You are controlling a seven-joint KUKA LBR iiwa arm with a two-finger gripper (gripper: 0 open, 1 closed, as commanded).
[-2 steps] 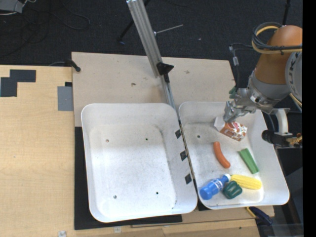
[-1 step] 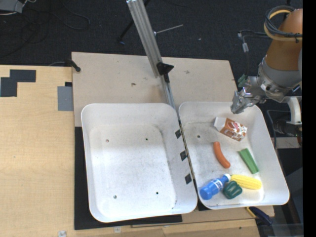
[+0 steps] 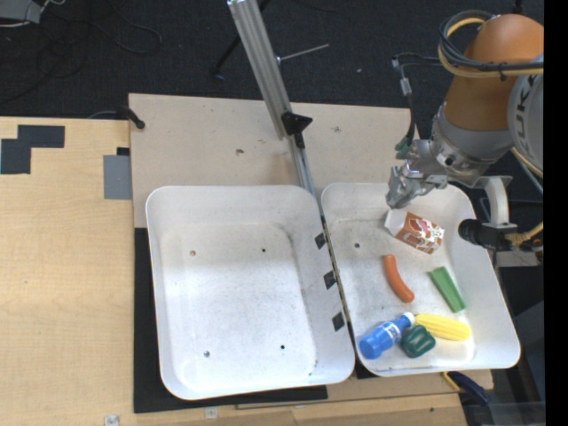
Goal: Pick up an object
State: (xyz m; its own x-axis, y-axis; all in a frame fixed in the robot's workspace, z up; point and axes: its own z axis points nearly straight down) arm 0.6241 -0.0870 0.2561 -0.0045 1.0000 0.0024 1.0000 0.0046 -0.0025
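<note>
In the camera view, the gripper [image 3: 405, 187] hovers at the upper right, above the packet [image 3: 420, 232] in the right bin [image 3: 493, 344]. I cannot tell whether its fingers are open. Best to centre over the packet before descending (it lies tilted).

The grey arm reaches in from the right — hand [image 3: 406, 187] pointing downward.
</note>
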